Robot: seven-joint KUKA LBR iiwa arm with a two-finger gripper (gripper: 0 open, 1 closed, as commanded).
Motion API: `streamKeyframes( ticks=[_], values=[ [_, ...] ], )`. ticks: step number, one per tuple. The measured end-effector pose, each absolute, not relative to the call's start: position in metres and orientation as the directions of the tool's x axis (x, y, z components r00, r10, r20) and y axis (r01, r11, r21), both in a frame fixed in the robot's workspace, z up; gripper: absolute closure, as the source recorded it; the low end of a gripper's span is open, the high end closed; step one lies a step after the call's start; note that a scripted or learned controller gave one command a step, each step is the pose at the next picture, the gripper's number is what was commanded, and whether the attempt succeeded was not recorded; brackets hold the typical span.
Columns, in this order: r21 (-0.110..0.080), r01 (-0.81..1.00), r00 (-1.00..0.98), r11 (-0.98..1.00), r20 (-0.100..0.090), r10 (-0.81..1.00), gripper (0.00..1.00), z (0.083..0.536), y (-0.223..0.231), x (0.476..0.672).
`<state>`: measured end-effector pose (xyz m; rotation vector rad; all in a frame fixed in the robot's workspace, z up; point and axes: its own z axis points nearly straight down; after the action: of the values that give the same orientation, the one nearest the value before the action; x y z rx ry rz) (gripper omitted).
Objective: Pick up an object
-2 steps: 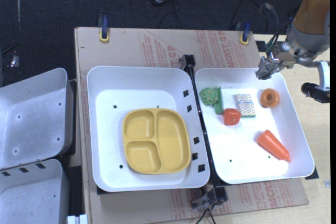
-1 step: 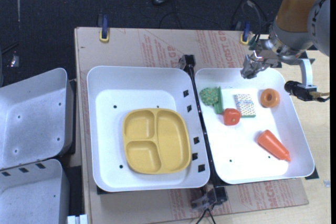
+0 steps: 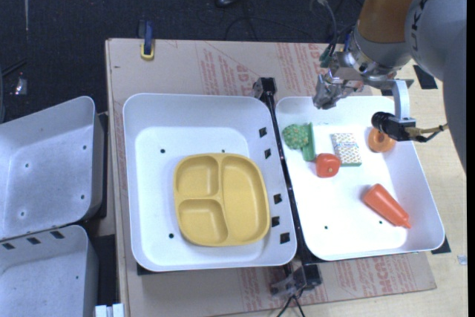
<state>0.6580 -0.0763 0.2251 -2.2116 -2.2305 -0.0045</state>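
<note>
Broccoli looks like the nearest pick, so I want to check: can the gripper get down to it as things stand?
Probably yes. The gripper hovers over the right bin's far edge, close to the broccoli. Nothing lies on top of it; the tomato sits apart.

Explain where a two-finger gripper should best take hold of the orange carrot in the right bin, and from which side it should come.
Grip the carrot across its thicker upper-left half, coming straight down from above. It lies flat on the right bin floor, pointing diagonally towards the lower right, with open floor around it. Setting the jaws square to that diagonal probably gives the steadiest hold, since the tapered tip could slip out.
</note>
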Motion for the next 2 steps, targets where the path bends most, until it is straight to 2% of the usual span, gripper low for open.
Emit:
streamKeyframes(
  ticks=[2],
  values=[
    [-0.002,1.000,-0.008,0.008,0.002,1.000,1.00,0.215,0.034,0.637]
  ],
)
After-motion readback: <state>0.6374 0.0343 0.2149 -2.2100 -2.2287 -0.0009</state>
